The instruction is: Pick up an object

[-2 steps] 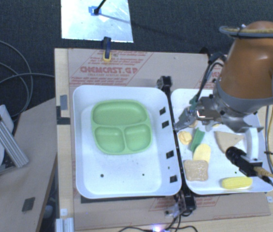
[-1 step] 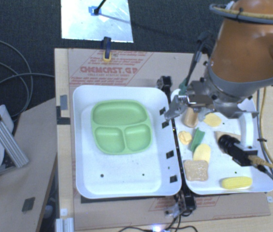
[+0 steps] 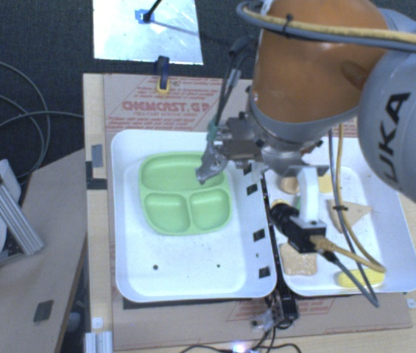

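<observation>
The gripper (image 3: 209, 169) hangs over the green divided plate (image 3: 185, 194) in the left bin (image 3: 130, 271); whether its jaws are parted or closed I cannot tell. To lift well, it should straddle the plate's raised far rim just beneath the jaws. Open bin floor lies nearer the camera, the bins' shared wall close beside.

Pale green three-compartment plastic tray (image 3: 185, 195) in shallow white plastic bin (image 3: 182, 274); tan cork-like square (image 3: 300, 262), yellow flat piece (image 3: 360, 277) in second white bin (image 3: 406, 259); red lettering on brown cardboard sheet (image 3: 165, 98).
</observation>
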